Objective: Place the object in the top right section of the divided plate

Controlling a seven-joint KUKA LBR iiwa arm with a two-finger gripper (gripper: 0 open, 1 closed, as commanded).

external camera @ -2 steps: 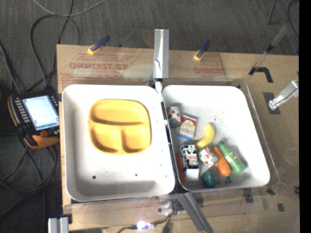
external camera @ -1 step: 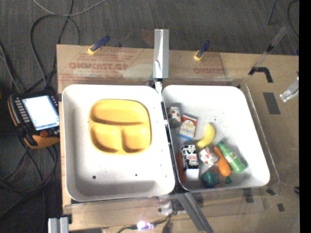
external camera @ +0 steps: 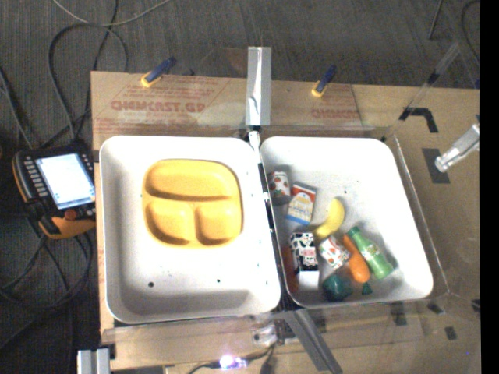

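A yellow divided plate [external camera: 193,203] lies in the left white bin [external camera: 125,287], with one wide section at the far side and two smaller ones at the near side. All of its sections are bare. The loose objects lie in the right white bin [external camera: 405,209]: a small can [external camera: 279,184], a red and white carton [external camera: 302,203], a yellow banana [external camera: 331,218], a black and white box [external camera: 304,252], an orange carrot [external camera: 355,263], a green bottle [external camera: 371,253] and a dark green piece [external camera: 337,287].
A pale grey bar [external camera: 458,148] juts in at the right edge, outside the right bin; what it belongs to is unclear. A metal post [external camera: 258,84] stands behind the wall between the bins. A handheld screen [external camera: 58,181] and cables lie left of the bench.
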